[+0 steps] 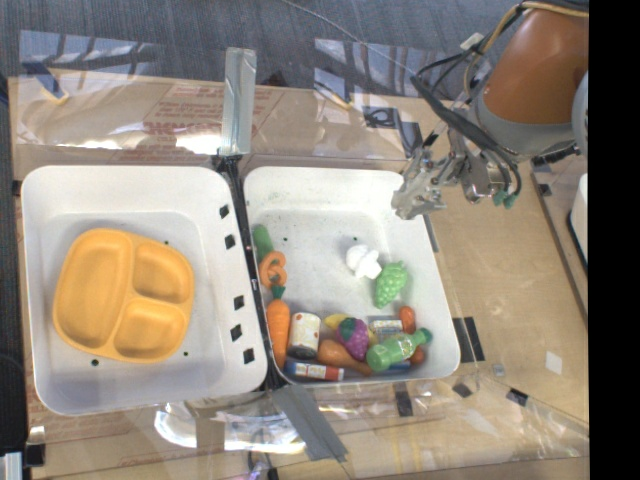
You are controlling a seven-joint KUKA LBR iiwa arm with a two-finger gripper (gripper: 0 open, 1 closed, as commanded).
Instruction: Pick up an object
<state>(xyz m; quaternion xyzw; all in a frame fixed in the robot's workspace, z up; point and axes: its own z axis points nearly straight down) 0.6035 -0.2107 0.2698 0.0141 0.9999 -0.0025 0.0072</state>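
We see a tabletop (500, 298) carrying two shallow white bins side by side, taped down under clear film, probably so they stay put while the arm works. The left bin (40, 268) holds a yellow divided plate (122, 295) alone at its centre, perhaps a drop spot. The right bin (300, 193) holds the toys, most crowded along its 6 o'clock wall as if they had slid together there: a carrot (278, 328), a green bottle (397, 349), a small can (304, 330) and a purple piece (357, 334). A green grape bunch (390, 282) and a small white object (362, 260) lie apart near the middle, just beside each other; these loose ones look to us the easiest targets. The arm (530, 68) reaches in from 2 o'clock, its wrist bent downward, with the end effector (416, 196) poised over the right bin's 1 o'clock corner, well apart from the toys. We cannot tell how wide it stands, and nothing appears within it.
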